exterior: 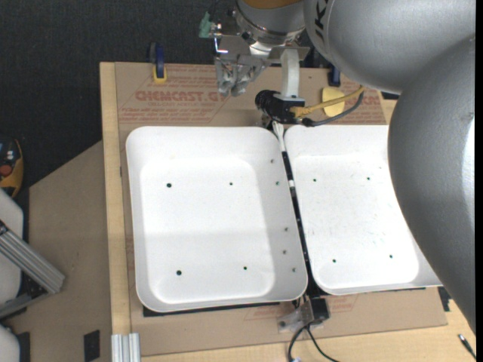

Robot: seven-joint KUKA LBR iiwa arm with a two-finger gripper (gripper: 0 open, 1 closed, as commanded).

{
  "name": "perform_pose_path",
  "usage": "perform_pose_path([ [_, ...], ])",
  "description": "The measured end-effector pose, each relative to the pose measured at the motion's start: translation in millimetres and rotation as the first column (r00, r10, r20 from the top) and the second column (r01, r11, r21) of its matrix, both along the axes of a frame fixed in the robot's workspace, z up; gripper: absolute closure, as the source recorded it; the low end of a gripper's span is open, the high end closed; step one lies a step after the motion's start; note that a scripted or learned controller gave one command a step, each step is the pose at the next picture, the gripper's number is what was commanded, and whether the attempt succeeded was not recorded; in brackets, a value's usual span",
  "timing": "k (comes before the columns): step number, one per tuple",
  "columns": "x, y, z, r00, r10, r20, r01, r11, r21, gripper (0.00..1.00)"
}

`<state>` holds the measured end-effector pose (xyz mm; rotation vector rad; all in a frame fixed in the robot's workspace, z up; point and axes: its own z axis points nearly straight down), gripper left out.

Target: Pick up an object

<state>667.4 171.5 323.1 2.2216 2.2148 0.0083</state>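
My gripper (235,78) hangs high at the back of the bench, over the printed cardboard just behind the far edge of the left bin (143,202). I see nothing held in it. The left bin's white floor shows only a few small dark dots. The right bin (355,270) looks the same, and the grey arm covers its right side.
The two bins touch along a dark seam (293,202). A brown cardboard sheet (113,127) lies under them. A blue clamp (158,55) stands at the back left and a small clamp (306,313) at the front edge. An aluminium rail (30,259) lies at the left.
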Motion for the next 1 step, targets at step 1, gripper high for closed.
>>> perform_pose_path([
  [1,-2.1,14.8,-56.4,1.0,0.004,-0.014,-0.004,1.0,-0.002,1.0],
])
